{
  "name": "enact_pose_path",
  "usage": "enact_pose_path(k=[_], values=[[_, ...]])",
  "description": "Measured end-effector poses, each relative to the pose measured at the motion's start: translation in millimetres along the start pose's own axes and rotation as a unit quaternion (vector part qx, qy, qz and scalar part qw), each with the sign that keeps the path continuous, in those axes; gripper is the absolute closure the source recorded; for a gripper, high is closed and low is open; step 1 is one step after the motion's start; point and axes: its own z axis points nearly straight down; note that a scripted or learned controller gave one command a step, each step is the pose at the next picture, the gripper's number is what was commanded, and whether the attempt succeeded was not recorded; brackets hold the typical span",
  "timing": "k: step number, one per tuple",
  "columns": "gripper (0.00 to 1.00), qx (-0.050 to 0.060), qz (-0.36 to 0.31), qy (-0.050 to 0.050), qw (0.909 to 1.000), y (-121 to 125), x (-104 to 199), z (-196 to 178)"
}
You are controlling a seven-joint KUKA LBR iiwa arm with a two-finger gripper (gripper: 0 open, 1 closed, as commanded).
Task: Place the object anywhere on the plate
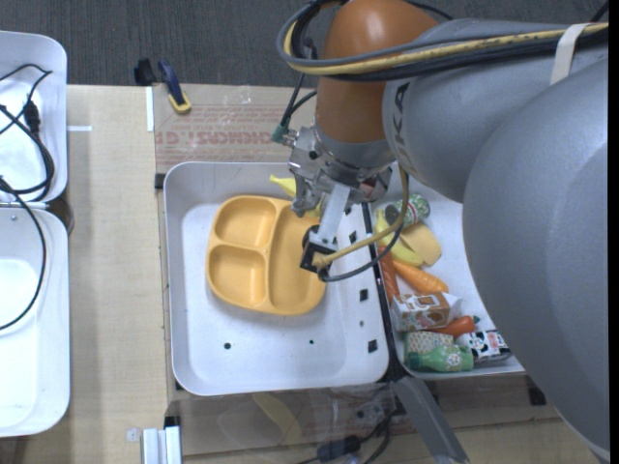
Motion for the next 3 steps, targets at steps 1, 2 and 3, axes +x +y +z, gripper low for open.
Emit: enact_pose_path(k=[1,2,3], values=[[1.0,-0.001,-0.006,0.001,1.0,48,12,1],[1.0,0.001,0.016,0.0,0.9999,-25,-68,113],[1.0,0.001,0.09,0.0,0.996,-80,-74,136]])
